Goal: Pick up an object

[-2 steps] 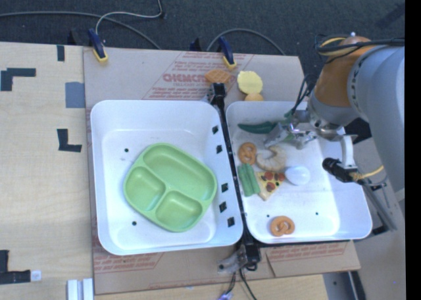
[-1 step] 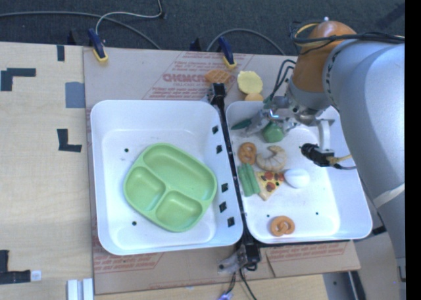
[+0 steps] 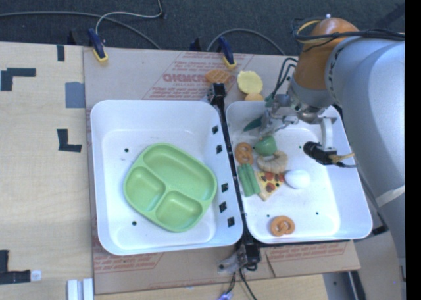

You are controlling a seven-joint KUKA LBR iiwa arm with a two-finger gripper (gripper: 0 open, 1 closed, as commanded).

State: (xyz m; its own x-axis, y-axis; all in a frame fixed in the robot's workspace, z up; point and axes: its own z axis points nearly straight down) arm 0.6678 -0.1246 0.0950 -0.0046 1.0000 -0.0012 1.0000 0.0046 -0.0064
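Pincer (image 3: 273, 123) low in right shallow white bin (image 3: 329, 223), grip unreadable, just above small green rounded toy (image 3: 266, 145) touching crowded neighbours; best dropped straight down, closed squarely, lifted slowly to avoid snagging clutter.

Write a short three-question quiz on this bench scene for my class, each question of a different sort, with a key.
1. True or false: the green tray lies in the left bin.
2. Which lies nearest the right bin's front edge: A white egg, B pretzel, C pizza slice?
3. Fill in: the gripper hovers over the ___ bin.

Key: 1 true; 2 B; 3 right.
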